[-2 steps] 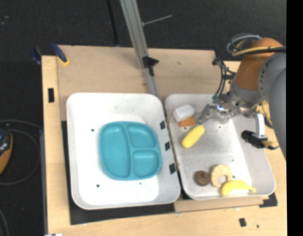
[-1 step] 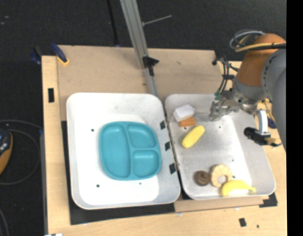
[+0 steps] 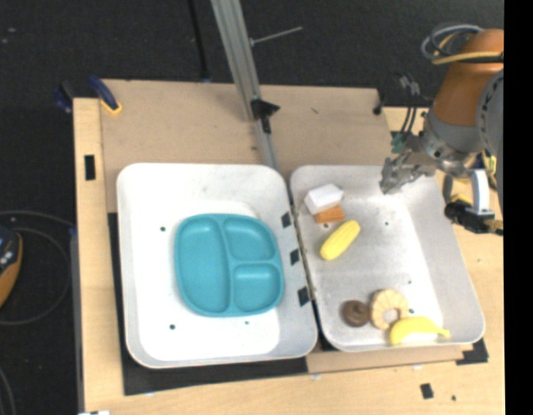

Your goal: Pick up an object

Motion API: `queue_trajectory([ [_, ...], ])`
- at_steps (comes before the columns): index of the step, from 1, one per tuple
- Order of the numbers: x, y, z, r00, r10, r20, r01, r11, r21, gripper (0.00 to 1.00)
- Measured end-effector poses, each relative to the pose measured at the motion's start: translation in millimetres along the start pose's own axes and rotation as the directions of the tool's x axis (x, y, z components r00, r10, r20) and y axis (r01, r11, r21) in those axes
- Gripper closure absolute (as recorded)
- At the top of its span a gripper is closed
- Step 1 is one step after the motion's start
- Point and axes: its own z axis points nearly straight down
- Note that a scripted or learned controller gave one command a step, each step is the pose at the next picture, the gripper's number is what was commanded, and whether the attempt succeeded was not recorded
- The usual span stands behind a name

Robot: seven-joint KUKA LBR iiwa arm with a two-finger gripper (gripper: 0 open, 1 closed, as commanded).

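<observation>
The right bin [image 3: 431, 258] holds a white and orange block [image 3: 324, 202] at its far left, a yellow corn cob [image 3: 339, 239] just below it, and near the front a brown donut [image 3: 355, 313], a tan round biscuit-like piece [image 3: 389, 305] and a yellow banana [image 3: 417, 329]. My gripper [image 3: 393, 177] hangs at the bin's far right corner, well apart from all of these, with nothing seen between its fingers. The grey arm with its orange band [image 3: 464, 93] rises behind it at the right.
The left bin [image 3: 145, 197] carries a teal divided plate [image 3: 227, 263]. A metal post [image 3: 240, 59] slants up from between the bins at the back. A blue and yellow clamp [image 3: 102, 93] grips the bench's far left corner.
</observation>
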Motion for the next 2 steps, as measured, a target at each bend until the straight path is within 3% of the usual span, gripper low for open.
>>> queue_trajectory([
  [2, -3, -2, -69, 1.0, -0.001, -0.001, 0.001, 1.0, 0.003, 1.0],
])
